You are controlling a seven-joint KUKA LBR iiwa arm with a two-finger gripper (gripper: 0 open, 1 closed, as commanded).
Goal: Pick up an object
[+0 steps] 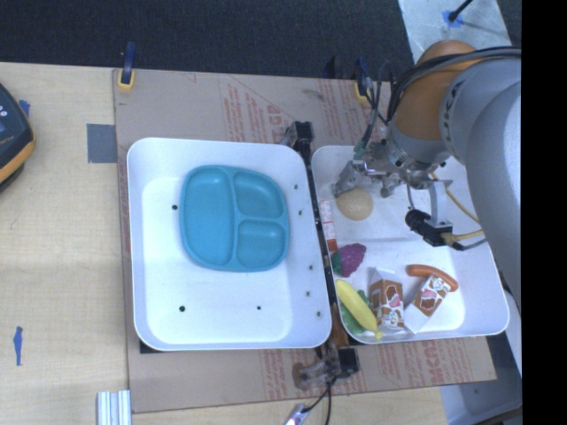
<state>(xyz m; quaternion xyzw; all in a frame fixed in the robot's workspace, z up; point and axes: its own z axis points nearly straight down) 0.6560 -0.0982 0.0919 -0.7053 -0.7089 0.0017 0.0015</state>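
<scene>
My gripper [365, 182] hangs low over the back left part of the right bin [478, 321], its fingers spread apart. A round beige ball-like object [355, 205] lies just below the fingertips, touching or nearly touching them, with nothing gripped between them. Further forward in that bin lie a purple toy [351, 258], a yellow corn cob [356, 306], a brown-and-white carton [387, 302], a pizza slice [429, 296] and a red sausage [431, 274].
The left bin [151, 312] holds a blue divided plate [235, 217]. The arm's grey body and orange band [443, 96] loom over the right bin's back right side. A black cable clip [430, 228] hangs beside the gripper. A yellow-black device [12, 140] sits at the far left.
</scene>
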